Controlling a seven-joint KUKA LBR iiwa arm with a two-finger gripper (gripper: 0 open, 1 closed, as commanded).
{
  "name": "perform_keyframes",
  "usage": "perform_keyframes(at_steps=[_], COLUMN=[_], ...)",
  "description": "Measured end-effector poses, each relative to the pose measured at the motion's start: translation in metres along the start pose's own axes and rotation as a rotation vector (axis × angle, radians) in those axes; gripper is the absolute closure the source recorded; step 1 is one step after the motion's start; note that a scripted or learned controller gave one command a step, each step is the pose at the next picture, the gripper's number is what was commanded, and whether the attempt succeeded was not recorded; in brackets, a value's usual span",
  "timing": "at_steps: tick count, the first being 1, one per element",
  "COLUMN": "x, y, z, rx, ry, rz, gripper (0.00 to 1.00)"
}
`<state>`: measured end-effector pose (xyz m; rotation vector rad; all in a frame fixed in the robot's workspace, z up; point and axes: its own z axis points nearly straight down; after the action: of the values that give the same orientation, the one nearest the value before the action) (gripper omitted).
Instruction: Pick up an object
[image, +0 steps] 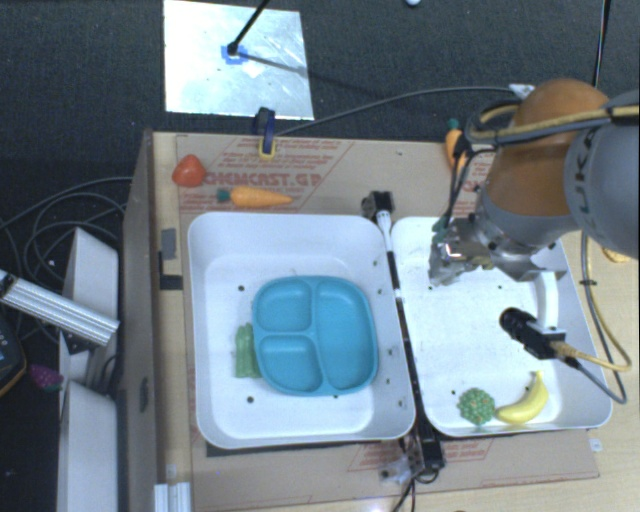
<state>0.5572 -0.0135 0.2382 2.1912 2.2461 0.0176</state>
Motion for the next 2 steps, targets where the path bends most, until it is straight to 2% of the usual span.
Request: perform_keyframes(at_steps=[1,2], x=[-0.015,0.007], y=[0.003,-0.009], z=[0.024,0.026], rx=[0.010,0.010], ry=[-0.006,-0.005], rz=[0.024,0.020], gripper=[1.00,1.00])
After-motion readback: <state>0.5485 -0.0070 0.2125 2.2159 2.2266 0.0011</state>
